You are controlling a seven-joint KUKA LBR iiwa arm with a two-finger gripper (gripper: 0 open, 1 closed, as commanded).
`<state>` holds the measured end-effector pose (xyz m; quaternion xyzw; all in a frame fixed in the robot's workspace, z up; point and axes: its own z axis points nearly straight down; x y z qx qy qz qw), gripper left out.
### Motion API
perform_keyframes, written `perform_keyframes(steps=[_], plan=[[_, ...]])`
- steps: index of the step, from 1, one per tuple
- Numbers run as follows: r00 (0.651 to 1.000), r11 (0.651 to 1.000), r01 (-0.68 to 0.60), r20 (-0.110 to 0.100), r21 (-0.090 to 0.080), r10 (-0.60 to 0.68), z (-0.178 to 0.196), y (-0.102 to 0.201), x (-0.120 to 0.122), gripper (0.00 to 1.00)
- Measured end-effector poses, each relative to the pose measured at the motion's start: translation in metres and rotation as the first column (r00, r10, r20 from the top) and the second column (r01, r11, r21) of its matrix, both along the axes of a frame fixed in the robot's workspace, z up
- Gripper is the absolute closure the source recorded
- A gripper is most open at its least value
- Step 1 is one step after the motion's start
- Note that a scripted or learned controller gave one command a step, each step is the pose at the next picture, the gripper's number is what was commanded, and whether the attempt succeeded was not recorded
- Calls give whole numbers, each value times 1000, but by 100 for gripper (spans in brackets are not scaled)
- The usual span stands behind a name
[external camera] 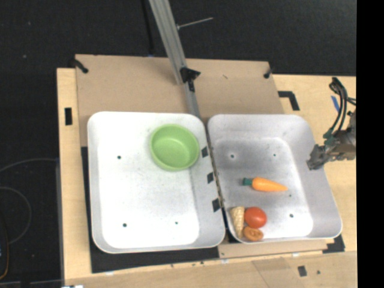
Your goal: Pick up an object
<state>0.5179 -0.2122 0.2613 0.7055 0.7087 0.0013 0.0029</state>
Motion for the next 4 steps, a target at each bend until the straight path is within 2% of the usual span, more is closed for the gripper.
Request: perform_keyframes(steps=[1,3,4], plan=[[1000,1000,1,-4,2,-1,0,55,23,100],[1000,1000,0,-8,2,0,-21,148,50,100],[1000,1000,-4,-3,4,4,-11,199,63,100]])
